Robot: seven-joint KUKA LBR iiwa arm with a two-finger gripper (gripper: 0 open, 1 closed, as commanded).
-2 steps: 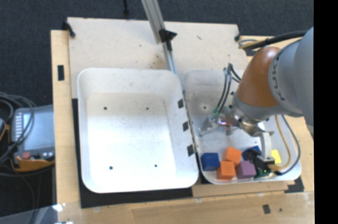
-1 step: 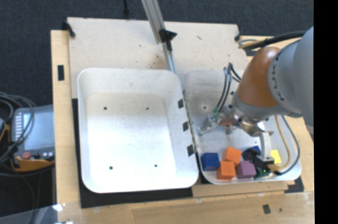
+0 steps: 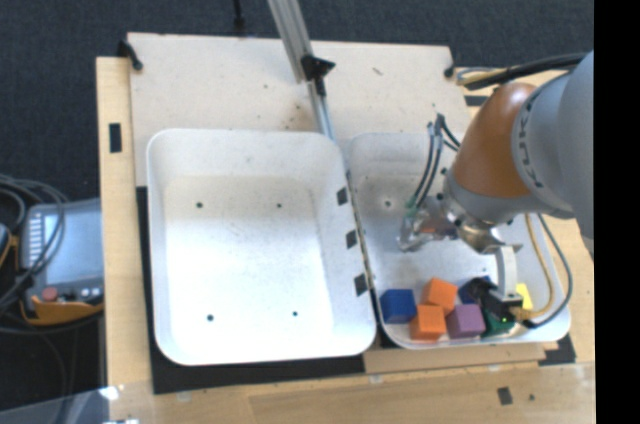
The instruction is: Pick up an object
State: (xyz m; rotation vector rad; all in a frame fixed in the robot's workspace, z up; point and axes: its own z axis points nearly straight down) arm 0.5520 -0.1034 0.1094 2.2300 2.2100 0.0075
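My end effector (image 3: pixel 420 234) hangs over the middle of the right bin (image 3: pixel 385 162), how far open I cannot tell, while the blocks, a blue one (image 3: pixel 398 304) among them, crowd the near end, so I should go low and take the outermost block squarely.

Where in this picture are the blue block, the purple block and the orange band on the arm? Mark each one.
blue block (image 3: pixel 398 304): camera view, middle of its top face.
purple block (image 3: pixel 466 320): camera view, middle of its top face.
orange band (image 3: pixel 492 144): camera view, middle of its curved side.
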